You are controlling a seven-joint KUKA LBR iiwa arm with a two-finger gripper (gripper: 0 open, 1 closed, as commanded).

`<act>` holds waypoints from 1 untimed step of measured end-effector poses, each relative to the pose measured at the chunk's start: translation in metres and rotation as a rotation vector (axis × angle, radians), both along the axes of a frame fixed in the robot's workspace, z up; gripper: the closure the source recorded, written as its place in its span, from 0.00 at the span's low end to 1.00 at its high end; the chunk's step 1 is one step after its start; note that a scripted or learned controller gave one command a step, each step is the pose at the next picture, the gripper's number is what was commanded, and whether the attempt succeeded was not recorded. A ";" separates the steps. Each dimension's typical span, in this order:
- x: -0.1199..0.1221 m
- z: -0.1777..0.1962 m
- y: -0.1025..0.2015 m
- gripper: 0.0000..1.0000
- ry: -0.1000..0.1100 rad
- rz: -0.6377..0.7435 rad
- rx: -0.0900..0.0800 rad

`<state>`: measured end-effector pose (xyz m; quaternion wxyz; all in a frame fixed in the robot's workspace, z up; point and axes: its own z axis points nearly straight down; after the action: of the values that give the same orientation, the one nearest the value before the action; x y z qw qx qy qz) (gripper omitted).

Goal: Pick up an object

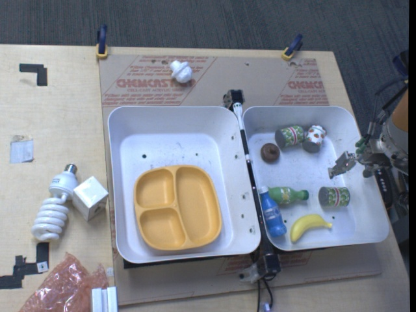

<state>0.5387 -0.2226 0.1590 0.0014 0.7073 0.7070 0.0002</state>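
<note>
1. We see the yellow divided plate [177,207] in the left bin [123,194].
2. Gripper [344,164] sits at the right bin [370,233] edge; finger state unclear to us.
3. Banana [309,227] lies front, can [334,197] just behind it.

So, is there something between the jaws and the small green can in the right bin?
Nothing visible. The gripper hangs at the right bin's right side, just above-left of the green can, with bare bin floor between them. The banana lies farther down.
</note>
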 end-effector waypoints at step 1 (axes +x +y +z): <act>-0.018 -0.066 0.038 0.00 0.001 0.001 0.001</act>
<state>0.5204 -0.1850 0.0926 0.0005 0.7070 0.7072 0.0001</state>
